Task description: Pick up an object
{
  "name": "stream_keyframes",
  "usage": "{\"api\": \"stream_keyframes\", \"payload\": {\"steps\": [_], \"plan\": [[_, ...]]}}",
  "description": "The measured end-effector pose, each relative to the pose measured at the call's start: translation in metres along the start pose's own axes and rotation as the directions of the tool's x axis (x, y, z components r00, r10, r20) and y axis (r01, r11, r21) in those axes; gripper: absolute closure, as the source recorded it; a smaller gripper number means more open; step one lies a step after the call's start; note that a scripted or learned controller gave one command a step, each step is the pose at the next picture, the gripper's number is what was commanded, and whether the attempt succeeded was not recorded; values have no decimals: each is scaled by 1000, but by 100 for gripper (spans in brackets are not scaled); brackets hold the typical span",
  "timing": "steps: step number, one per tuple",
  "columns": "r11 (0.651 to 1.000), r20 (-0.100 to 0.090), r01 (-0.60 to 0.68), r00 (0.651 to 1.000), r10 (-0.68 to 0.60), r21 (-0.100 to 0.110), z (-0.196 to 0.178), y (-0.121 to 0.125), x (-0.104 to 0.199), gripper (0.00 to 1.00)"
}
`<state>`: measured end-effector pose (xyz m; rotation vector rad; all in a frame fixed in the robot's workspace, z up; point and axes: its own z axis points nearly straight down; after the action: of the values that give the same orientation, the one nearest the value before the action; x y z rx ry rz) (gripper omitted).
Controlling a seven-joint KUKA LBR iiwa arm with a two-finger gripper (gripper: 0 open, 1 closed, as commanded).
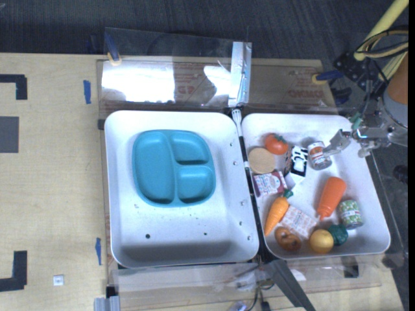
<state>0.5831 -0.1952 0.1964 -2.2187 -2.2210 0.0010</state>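
Two white bins sit side by side, the left bin (123, 238) holding a blue divided plate (174, 166), while the gripper (338, 141), reaching from the right over the right bin (377, 229), clamps a small can (318, 155) above scattered toy food.

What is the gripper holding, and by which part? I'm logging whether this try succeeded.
It cannot be told. The gripper sits at the right bin's upper right, beside a small can, but the view doesn't show anything between its fingers.
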Motion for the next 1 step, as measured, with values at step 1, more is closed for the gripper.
{"api": "stream_keyframes", "payload": {"steps": [1], "plan": [[1000,-7,-11,1000,11,-7,101,-53,-9,0]]}}
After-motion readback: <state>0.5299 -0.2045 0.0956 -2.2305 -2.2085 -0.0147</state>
